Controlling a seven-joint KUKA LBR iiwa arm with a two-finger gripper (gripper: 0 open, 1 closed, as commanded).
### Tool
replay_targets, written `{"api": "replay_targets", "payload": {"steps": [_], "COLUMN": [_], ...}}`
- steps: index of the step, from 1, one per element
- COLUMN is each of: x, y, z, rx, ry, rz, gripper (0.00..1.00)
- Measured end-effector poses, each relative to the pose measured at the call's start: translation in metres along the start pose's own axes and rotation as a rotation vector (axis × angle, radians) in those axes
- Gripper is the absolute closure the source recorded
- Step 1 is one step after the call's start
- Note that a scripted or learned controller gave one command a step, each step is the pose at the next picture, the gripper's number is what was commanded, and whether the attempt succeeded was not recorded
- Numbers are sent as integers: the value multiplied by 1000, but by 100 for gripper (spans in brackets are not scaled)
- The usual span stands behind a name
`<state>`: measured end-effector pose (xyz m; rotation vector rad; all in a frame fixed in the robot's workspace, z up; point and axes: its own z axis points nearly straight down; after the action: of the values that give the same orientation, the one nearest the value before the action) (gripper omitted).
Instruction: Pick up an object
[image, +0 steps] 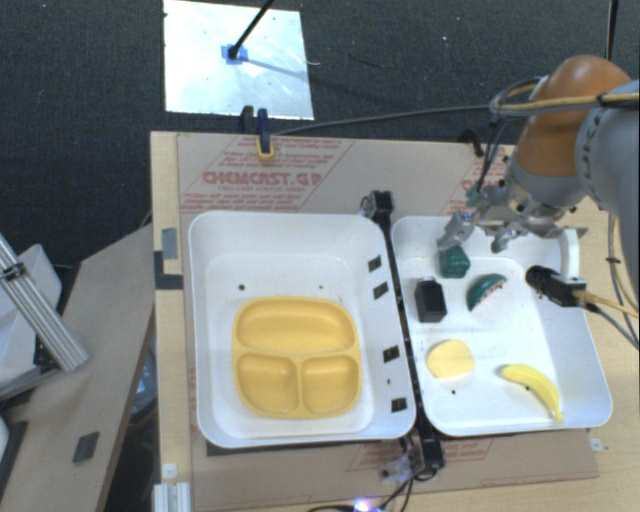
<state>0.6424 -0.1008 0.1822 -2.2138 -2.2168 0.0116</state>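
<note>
The right bin holds several small objects. A dark green lump lies near its back left, with a teal half-round piece to its right. A black block sits by the bin's left wall, a pale yellow disc lies in front of it, and a banana rests at the front right. My gripper hangs over the back of this bin, open, with nothing between its fingers. Its left finger is just above the green lump.
The left bin holds a yellow divided plate. Black clips line the wall between the bins. The grey arm with its orange band comes in from the upper right. A black part on a cable overhangs the right bin.
</note>
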Motion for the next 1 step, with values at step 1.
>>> {"api": "replay_targets", "payload": {"steps": [1], "x": [0], "y": [3], "z": [-8], "rx": [-13], "ry": [-1], "rz": [-2], "gripper": [0]}}
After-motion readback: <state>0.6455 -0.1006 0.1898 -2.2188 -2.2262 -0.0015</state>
